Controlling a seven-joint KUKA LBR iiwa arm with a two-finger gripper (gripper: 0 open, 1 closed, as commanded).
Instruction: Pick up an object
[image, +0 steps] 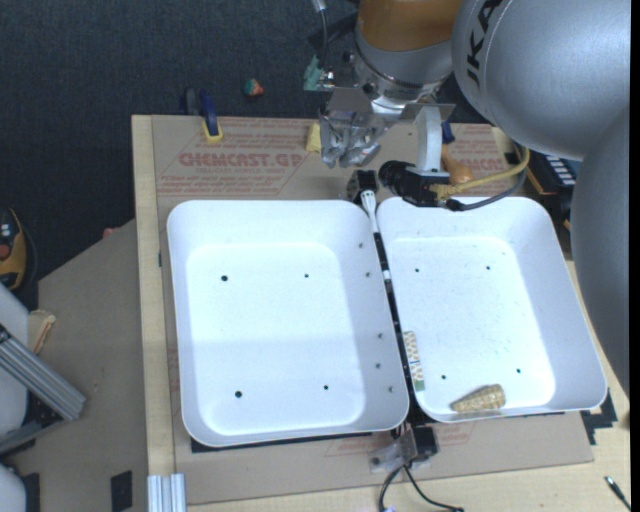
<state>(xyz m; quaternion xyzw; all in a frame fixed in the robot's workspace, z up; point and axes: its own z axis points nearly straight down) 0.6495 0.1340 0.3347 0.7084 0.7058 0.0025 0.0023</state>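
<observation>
Tan, ridged and cone-like, the one small object (478, 400) lies in the right bin (560, 300), close to that bin's near edge and a little toward its near right corner, touching nothing else. The left bin (190, 300) sits beside it on the desk (150, 200). The pincer (347, 140) hangs over the desk's far edge, beyond both bins and well apart from the object; whether it is wide or narrow cannot be told.
</observation>
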